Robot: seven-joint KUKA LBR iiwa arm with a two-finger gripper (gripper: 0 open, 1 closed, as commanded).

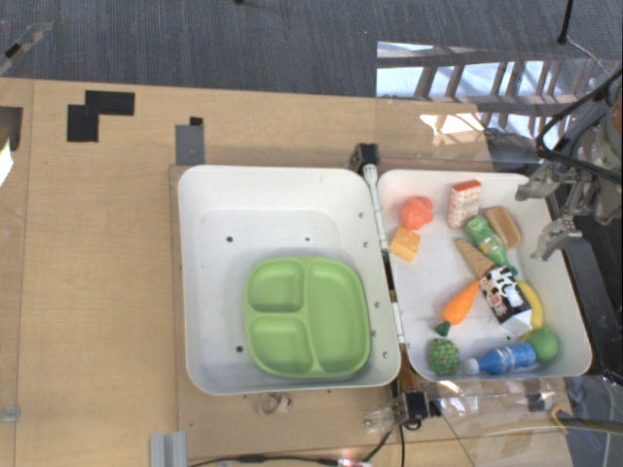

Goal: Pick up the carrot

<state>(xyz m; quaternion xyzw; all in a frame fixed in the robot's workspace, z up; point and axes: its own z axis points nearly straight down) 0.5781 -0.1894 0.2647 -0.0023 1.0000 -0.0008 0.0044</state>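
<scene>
Left bin (195,261): just the green divided plate (308,315), sitting idle toward six o'clock. Over to the right bin (580,343), and there's the carrot (459,305), lying tilted near its middle, leafy end toward seven o'clock, untouched. It's crowded: broccoli (444,356) just below, a cow-patterned carton (502,293) and banana (531,304) at three o'clock, a green bottle (485,236) at one o'clock. The gripper (563,210) hangs by the bin's two o'clock edge, well off the carrot; its claw looks spread, clamped on nothing.

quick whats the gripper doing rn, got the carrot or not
Gripper: at the right rim of the right bin, nothing held; open or closed cannot be told. The carrot lies in that bin, apart from it.
</scene>
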